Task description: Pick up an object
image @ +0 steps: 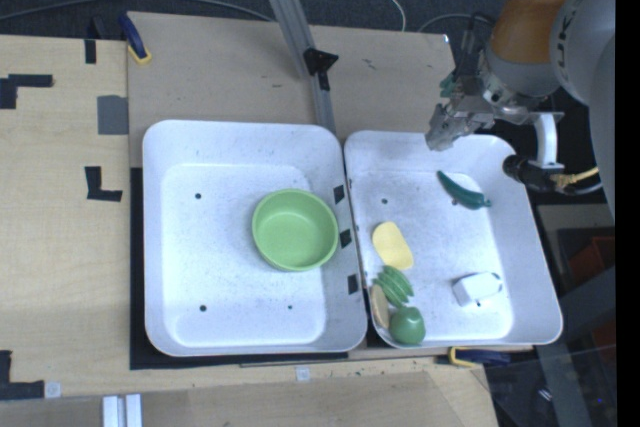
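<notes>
My gripper (443, 136) hangs over the far edge of the right bin (520, 245), pointing down, with nothing seen between its fingers. A teal curved piece (463, 189) lies a little in front of it and to its right. Further forward lie a yellow oval object (392, 245), a green ridged toy (396, 284), a green round toy (407, 326) and a tan strip (380, 307) at the bin's near left. A white object (476, 288) rests near the front right. A green bowl (294, 229) sits in the left bin (190, 245).
A slanted metal pole (290, 10) crosses above the bench behind the bins. Cables lie on the dark surface at the back. A blue and yellow clamp (134, 39) sits at the bench's far left corner.
</notes>
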Robot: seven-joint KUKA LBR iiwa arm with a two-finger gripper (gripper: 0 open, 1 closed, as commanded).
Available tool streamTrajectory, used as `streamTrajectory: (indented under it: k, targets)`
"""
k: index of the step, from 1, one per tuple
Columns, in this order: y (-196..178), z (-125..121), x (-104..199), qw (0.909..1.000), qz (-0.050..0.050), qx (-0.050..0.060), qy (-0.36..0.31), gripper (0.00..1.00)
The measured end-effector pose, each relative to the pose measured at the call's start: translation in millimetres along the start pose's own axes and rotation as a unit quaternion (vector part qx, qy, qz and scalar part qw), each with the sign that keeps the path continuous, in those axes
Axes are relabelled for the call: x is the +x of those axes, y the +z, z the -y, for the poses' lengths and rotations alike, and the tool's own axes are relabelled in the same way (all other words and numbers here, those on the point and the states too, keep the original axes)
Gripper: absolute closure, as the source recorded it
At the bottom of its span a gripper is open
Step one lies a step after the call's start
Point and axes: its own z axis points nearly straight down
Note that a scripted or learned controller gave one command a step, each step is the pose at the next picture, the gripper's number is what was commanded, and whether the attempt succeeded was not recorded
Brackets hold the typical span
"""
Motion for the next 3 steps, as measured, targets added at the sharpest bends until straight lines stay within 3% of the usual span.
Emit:
streamTrajectory:
  k: [3]
  targets:
    - [-19.6,42.2,150.3,1.0,-0.001,0.001,-0.003,1.0]
